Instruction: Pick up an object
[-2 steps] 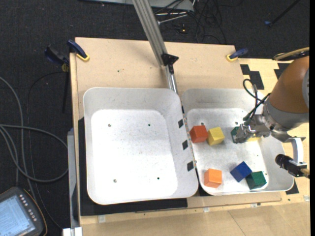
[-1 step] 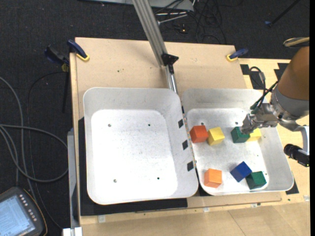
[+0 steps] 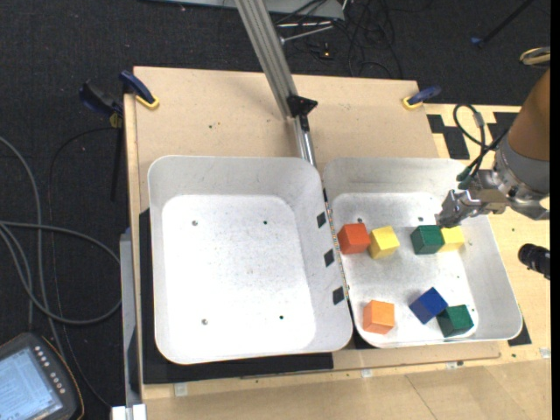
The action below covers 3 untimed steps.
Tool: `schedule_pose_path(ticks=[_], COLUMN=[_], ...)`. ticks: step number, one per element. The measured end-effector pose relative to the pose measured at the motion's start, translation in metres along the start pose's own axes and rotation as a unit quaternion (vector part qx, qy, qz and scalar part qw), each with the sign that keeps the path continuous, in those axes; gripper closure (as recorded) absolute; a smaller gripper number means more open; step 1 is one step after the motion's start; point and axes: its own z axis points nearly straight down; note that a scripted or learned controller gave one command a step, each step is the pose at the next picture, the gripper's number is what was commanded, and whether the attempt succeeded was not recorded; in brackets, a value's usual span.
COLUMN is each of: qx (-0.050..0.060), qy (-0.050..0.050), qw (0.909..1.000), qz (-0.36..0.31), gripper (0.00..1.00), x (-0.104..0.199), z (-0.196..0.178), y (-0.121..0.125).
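- The grey arm with its orange band reaches in over the right edge of the light wooden desk (image 3: 227,112), and its end effector (image 3: 458,205) hangs low over the upper right part of the right shallow white plastic bin (image 3: 499,261).
- Whether the end effector is clenched or released cannot be told; nothing can be seen held in it.
- Just below the end effector sit a green cube (image 3: 426,239) and a small yellow cube (image 3: 452,237), touching side by side, the yellow one nearer the bin's right wall.
- Toward the bin's left wall, an orange-red cube (image 3: 353,237) and a second, larger yellow cube (image 3: 383,241) sit close together.
- Near the bin's front edge lies a lighter orange cube (image 3: 378,316), well apart from a blue cube (image 3: 428,304) and a dark green cube (image 3: 455,320), which touch each other near the front right corner.
- The left shallow white plastic bin (image 3: 166,234) sits beside the right one, their inner walls meeting near the desk's middle.
- Blue-and-yellow clamps (image 3: 137,88) grip the desk's rear corners.
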Motion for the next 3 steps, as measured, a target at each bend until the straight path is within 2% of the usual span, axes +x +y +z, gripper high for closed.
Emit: schedule_pose_path(ticks=[2, 3], qx=[0.002, 0.003], qy=[0.002, 0.002], qw=[1.0, 1.0], qz=[-0.003, -0.002], gripper=[1.0, 1.0], x=[0.107, 0.162], z=[-0.018, -0.007], y=[0.019, 0.025])
